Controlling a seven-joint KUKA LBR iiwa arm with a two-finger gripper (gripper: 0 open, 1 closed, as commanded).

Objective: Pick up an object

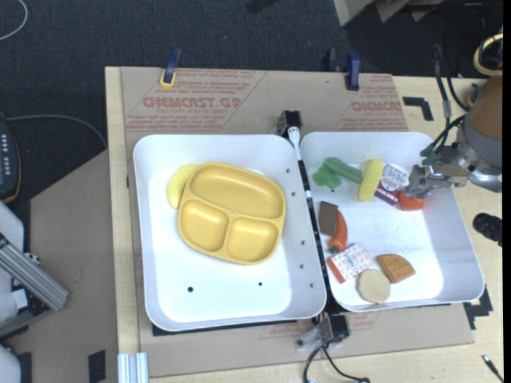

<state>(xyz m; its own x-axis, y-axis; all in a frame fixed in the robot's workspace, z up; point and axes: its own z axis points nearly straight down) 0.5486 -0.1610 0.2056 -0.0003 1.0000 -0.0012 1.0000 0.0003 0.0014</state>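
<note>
Seen from above: the yellow tray fills the left bin, prob. parked there as clutter. Small stuff sits loose in the right bin, w/ room to reach each: green toy, corn, brown cracker. The gripper is down at the far right side, just above a small orange piece, maybe touching it. Can't tell if it's apart or clamped; too blurry.

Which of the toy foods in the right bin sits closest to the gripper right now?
The small red-orange piece, directly under the gripper near the right bin's far right side. The corn cob and green vegetable lie further left.
</note>
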